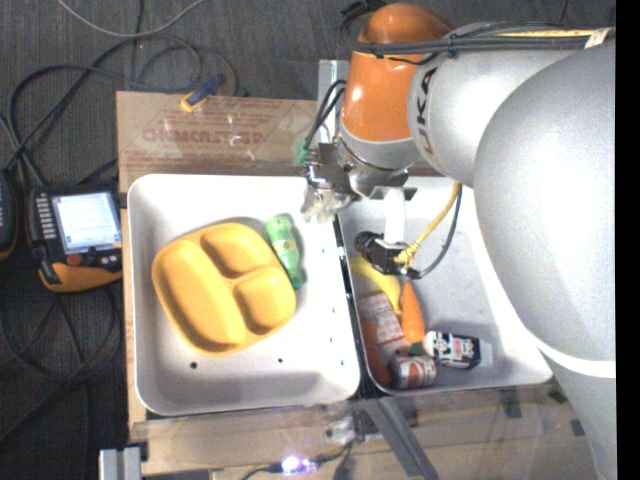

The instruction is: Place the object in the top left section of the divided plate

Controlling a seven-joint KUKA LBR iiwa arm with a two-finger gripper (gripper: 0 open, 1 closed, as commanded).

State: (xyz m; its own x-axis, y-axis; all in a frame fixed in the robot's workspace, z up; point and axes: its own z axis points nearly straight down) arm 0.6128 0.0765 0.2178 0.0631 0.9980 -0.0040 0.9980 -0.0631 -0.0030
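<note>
A yellow divided plate (225, 283) lies in the left bin (170, 388); its three sections hold nothing. A green bottle-shaped object (285, 247) lies on the bin floor against the plate's upper right rim. My gripper (322, 200) hangs at the inner edge between the two bins, just up and right of the green object. The orange wrist band and the grey arm cover most of what lies beneath it.
The right bin (505, 363) holds a yellow banana-like item (372, 280), an orange carrot (411, 310), a red packet (378, 325), a small can (411, 372) and a black-and-white bottle (455, 348). A cardboard sheet (215, 133) lies behind the left bin. The arm covers the right bin's far half.
</note>
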